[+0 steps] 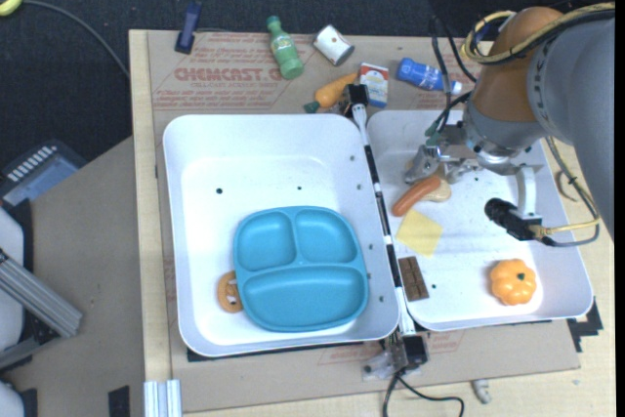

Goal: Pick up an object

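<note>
You see the arm (547, 63) reaching in from the right over the right bin (576, 259), with the jaws (441, 163) lowered at the bin's upper left part. You cannot tell from this angle whether the jaws are open or closed, or whether anything sits between them. Just below them lies a hot dog (422, 194), slanting, close to the divider between the bins. Beside it, lower down, lies a yellow cheese slice (419, 232). A small orange pumpkin (513, 280) rests near the right bin's lower right corner, well apart from the jaws. In the left bin (195, 161) you find a blue divided plate (298, 267), with a pretzel (229, 292) touching its left edge. On the worktop (156, 210) behind the bins lie a green bottle (285, 48), a small blue can (421, 73) and a carrot (332, 92).
</note>
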Controlling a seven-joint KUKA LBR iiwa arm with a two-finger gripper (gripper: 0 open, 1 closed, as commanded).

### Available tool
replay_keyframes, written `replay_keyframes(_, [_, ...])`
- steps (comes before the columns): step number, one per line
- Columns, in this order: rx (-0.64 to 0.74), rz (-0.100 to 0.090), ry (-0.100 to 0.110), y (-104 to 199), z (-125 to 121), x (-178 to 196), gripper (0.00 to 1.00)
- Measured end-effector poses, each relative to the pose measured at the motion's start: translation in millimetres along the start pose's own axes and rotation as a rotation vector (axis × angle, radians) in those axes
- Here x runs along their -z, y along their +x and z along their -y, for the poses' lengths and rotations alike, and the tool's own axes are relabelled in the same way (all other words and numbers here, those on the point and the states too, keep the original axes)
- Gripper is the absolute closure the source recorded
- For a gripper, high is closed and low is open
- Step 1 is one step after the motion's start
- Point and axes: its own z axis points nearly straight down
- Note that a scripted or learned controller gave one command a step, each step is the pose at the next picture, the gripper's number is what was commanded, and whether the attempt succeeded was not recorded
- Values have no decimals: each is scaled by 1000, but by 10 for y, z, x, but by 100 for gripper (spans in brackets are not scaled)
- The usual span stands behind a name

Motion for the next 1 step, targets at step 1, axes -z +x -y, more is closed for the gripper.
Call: replay_keyframes(1, [0, -1, -1, 754, 261, 1186, 100])
